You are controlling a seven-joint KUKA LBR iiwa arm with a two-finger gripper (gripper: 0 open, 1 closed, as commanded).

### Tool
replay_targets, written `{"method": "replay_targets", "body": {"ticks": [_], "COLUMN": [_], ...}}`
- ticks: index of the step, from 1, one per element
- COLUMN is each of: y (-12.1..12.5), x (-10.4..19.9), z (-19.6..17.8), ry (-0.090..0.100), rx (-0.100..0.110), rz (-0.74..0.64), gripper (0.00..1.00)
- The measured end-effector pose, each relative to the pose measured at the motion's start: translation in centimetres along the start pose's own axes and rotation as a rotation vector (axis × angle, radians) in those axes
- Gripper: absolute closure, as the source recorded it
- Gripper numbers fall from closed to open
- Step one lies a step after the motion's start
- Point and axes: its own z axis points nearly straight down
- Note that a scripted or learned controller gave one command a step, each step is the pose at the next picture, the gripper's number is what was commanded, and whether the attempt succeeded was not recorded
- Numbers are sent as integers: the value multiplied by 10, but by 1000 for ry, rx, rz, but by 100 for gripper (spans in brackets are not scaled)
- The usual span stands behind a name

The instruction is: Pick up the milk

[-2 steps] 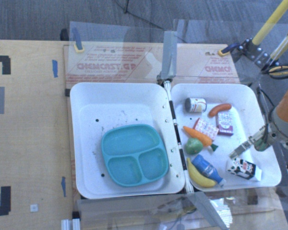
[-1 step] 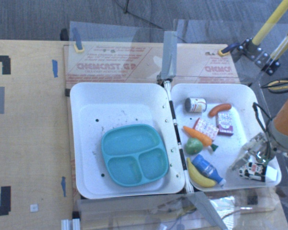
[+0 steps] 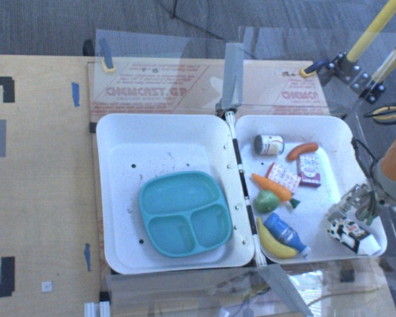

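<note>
Camera view: metal gripper (image 3: pixel 351 207) above boxy cow-spotted milk (image 3: pixel 352 235) carton.

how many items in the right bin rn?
8: can, sausage, purple box, red-white packet, carrot, green fruit, blue bottle, banana, plus the milk makes 9.

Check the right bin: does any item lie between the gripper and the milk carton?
Nothing visible does. The gripper sits right above the milk carton in the right bin's near right corner; the blue bottle and banana lie off to the left.
</note>
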Motion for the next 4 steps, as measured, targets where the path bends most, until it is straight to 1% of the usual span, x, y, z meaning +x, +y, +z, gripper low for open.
{"method": "replay_targets", "body": {"ticks": [1,2,3,4], "y": [32,31,8,21], "x": [40,40,7,27], "z": [-82,-83,-11,10], "ry": [16,16,1,8], "rx": [14,14,-2,6], "rz": [251,252,200,152], "gripper": [100,0,0,0]}}
